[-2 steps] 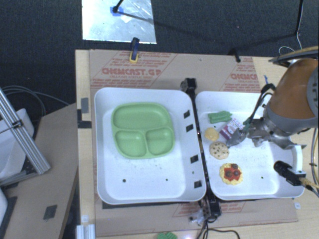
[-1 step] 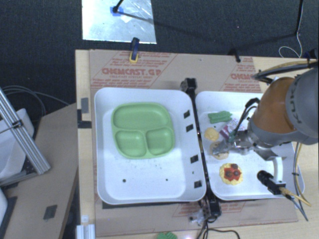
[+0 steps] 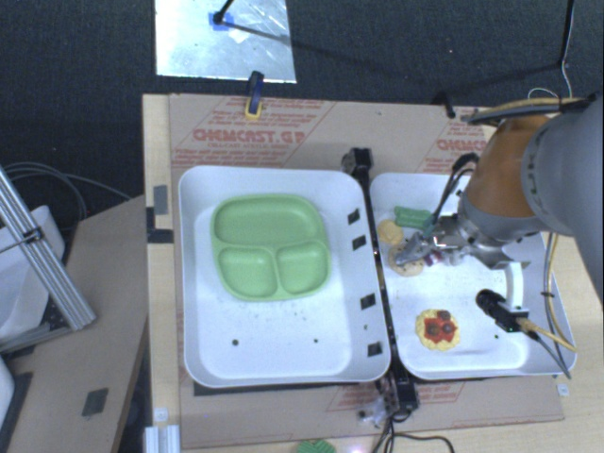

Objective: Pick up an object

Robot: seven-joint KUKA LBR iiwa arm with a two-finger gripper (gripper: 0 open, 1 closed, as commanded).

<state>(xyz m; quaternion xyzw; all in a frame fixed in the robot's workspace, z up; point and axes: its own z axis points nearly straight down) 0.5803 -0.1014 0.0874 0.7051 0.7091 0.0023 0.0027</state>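
Gripper low over toys in the right bin

Gripper [image 3: 411,250] sits down in the right bin [image 3: 528,361], at that bin's left side, close to the black divider [image 3: 376,253] that separates it from the left bin [image 3: 203,347]. Whether its fingers are apart or together cannot be told: the metal tip blurs into the pale, tan object [image 3: 408,264] directly beneath it, and nothing can be seen clearly between the fingers. Just up-left of the gripper, against the divider, lies a small yellowish piece [image 3: 388,228]. A green object [image 3: 412,217] lies just above the gripper, toward the bin's far wall. Well below the gripper, near the bin's front wall, rests a round yellow toy with a red centre [image 3: 438,328], apart from everything else in the bin. The arm's grey body and orange band [image 3: 500,173] hang over the right bin's far right part.

Across the divider, the left bin holds a light green divided plate [image 3: 269,246] with three compartments, lying flat in the far half of that bin.
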